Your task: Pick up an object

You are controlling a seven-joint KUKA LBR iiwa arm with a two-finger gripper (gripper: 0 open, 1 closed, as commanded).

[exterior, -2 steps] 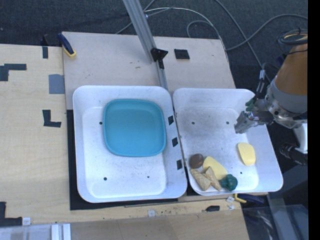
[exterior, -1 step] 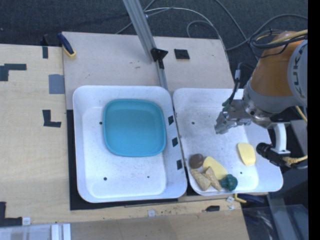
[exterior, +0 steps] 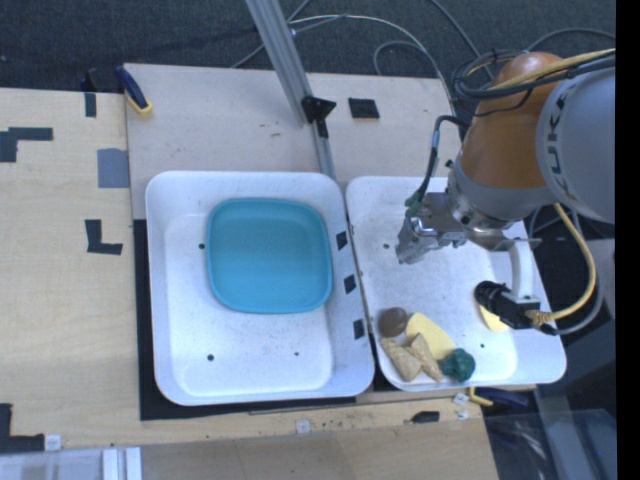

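1. Arm (exterior: 530,138) comes in from the right, grey with an orange band above the wrist, bulky upper part over the far right side of the right bin (exterior: 390,203).
2. End effector (exterior: 412,251) hangs over the middle-left part of the right bin, above bare white floor, pointing down and toward the left.
3. End effector state: small and blurred here, so cannot tell how far apart it stands. Nothing is seen gripped in it.
4. Pick targets sit clustered in the near part of the right bin, well apart from the end effector.
5. Brown round thing (exterior: 392,320) is closest to the divider between the bins.
6. Yellow piece (exterior: 432,330) lies just to the right of it, touching or nearly touching, hard to tell.
7. Two tan wedge pieces (exterior: 410,358) lie in front of those, side by side, against the near rim.
8. Green lump (exterior: 459,365) is at the right end of the cluster, just beside the tan wedge pieces.
9. Another yellow bit (exterior: 491,317) is near the right wall, partly hidden by a black fitting (exterior: 503,303) with a cable.
10. Left bin (exterior: 180,268) holds a blue plate (exterior: 268,254), lying flat, in the far middle of the bin.
11. Both bins sit side by side on the bench (exterior: 60,268), touching along the middle edge.
12. A grey pole (exterior: 290,68) slants up from behind the bins.
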